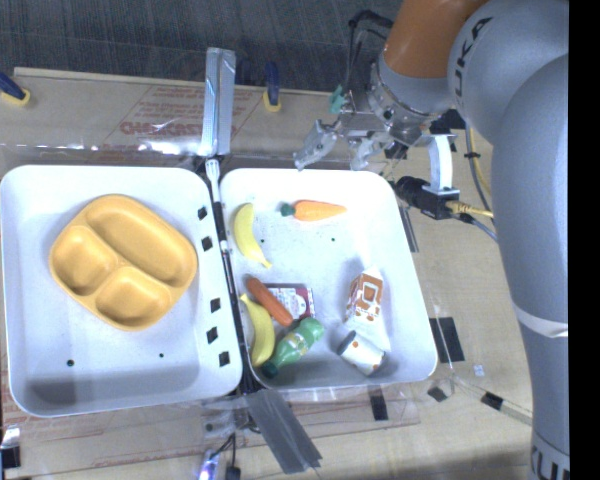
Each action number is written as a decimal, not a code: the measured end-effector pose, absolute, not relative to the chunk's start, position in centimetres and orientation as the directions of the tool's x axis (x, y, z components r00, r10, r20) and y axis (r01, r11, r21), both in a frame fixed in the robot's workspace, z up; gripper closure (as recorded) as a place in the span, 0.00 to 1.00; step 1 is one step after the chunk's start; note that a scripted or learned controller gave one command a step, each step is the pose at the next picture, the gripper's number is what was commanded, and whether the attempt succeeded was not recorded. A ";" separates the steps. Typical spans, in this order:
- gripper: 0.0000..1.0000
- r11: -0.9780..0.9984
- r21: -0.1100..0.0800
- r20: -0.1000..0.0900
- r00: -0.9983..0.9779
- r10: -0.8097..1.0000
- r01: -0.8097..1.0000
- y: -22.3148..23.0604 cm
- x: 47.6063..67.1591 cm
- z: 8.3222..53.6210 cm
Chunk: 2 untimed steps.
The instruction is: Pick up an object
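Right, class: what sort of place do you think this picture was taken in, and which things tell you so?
Probably a robotics lab test bench: a grey arm's gripper hangs above two white bins, which hold toy food such as a carrot and a yellow tray.

My arm (pixel 525 118): large rounded grey casing, smooth and matte, with dark lettering partly visible on the shell. Orange band (pixel 430 18) above the wrist. Wrist section below it in bare metal, carrying black cables that loop around it. Gripper (pixel 342 145): two pale metallic fingers. A white bracket and a black connector with a trailing cable sit beside the wrist.
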State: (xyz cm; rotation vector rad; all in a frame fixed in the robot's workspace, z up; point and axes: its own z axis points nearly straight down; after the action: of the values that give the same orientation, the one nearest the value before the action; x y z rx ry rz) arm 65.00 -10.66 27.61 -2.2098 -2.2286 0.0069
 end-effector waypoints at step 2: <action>0.00 0.225 0.000 -0.001 -0.225 0.974 0.974 -13.0 65.2 28.4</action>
State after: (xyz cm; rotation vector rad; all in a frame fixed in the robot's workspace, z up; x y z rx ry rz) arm 65.17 -12.99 28.41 -1.9559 -2.4590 0.0009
